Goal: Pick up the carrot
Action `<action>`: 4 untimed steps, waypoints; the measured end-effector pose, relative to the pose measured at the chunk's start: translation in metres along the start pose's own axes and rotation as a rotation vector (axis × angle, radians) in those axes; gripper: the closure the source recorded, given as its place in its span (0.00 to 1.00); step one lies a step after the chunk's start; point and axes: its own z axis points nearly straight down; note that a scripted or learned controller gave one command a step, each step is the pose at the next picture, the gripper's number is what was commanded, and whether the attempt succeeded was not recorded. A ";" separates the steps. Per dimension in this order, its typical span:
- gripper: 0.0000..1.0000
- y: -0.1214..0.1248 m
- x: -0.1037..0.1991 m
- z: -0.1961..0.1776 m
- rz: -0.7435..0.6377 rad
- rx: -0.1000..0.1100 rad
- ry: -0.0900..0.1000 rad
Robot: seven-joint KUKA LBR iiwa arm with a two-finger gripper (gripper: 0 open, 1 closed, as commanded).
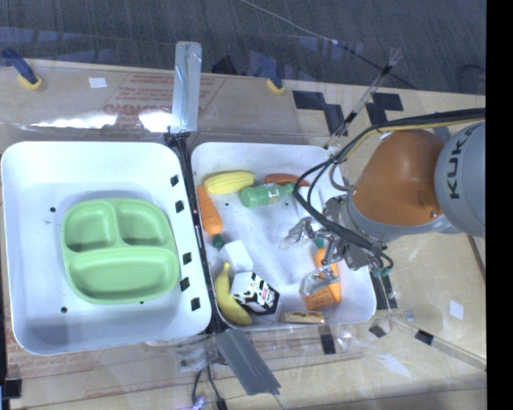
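Hand hovers low inside the right bin, toward its 4 o'clock part; whether it is released or clenched cannot be told. Carrot lies at the bin's 9 o'clock edge, well apart, below the corn.

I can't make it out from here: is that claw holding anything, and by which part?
It cannot be told. The gripper hangs over the right bin, apart from the carrot.

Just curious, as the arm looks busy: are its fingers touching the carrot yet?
Apart. In the camera view the carrot lies by the right bin's left wall, while the gripper hangs toward its right side, white floor between.
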 end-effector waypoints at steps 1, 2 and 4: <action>1.00 0.001 -0.003 -0.011 -0.008 0.002 -0.004; 0.00 0.001 -0.003 -0.010 -0.008 0.002 -0.004; 1.00 -0.002 0.002 0.012 -0.126 -0.005 0.008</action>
